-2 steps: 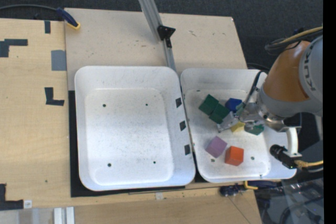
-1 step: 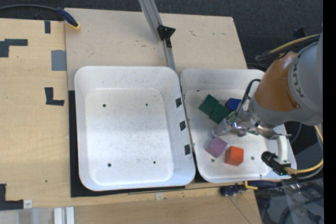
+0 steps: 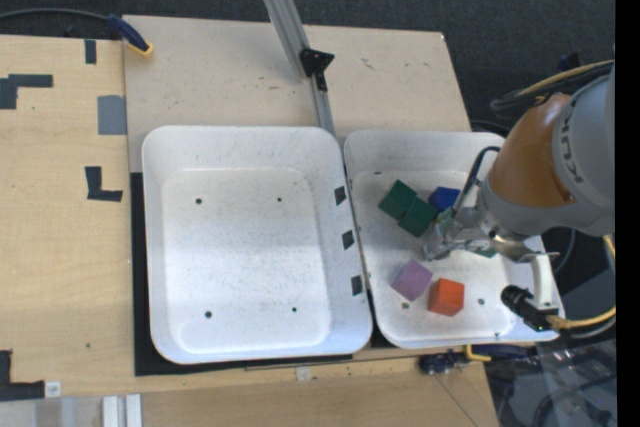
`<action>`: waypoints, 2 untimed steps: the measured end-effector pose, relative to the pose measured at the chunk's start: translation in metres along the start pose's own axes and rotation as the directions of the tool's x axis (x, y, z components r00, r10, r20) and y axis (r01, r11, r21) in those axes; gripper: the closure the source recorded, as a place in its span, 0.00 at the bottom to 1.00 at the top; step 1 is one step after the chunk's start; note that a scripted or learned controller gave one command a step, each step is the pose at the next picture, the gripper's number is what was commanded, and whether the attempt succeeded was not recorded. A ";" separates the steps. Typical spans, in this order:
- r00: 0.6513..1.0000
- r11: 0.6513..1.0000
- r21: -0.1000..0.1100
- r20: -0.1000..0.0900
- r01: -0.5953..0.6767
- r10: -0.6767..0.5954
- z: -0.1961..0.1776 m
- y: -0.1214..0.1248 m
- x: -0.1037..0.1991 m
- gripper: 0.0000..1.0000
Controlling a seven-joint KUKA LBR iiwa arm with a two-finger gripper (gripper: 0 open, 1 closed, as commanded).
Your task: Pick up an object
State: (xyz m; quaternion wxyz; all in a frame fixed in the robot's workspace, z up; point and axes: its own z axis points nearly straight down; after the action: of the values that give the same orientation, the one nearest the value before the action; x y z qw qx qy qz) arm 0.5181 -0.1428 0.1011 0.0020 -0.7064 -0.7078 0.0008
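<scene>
The right bin [image 3: 390,325] holds a dark green block [image 3: 404,206], a blue block [image 3: 444,199] partly behind the arm, a pale purple cube [image 3: 411,280] and an orange cube [image 3: 446,296]. My gripper [image 3: 440,243] reaches down into this bin from the right, just right of the green block and above the purple cube. The wrist covers its fingertips. A bit of green shows at the gripper's right side [image 3: 487,252].
The left bin [image 3: 240,245] lies beside the right one. A metal pole [image 3: 280,0] slants down from the top to the bins' shared edge. The arm's orange band [image 3: 530,155] and grey body cover the right bin's right side. Cables run at the right.
</scene>
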 end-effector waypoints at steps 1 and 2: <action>1.000 1.000 -0.007 0.002 -0.001 0.001 -0.043 0.005 -0.002 1.00; 1.000 1.000 -0.008 0.003 -0.001 0.001 -0.091 0.012 -0.009 1.00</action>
State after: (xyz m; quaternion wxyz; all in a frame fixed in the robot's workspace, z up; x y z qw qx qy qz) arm 0.5303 -0.1516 0.1922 -0.0019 -0.7067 -0.7075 -0.0009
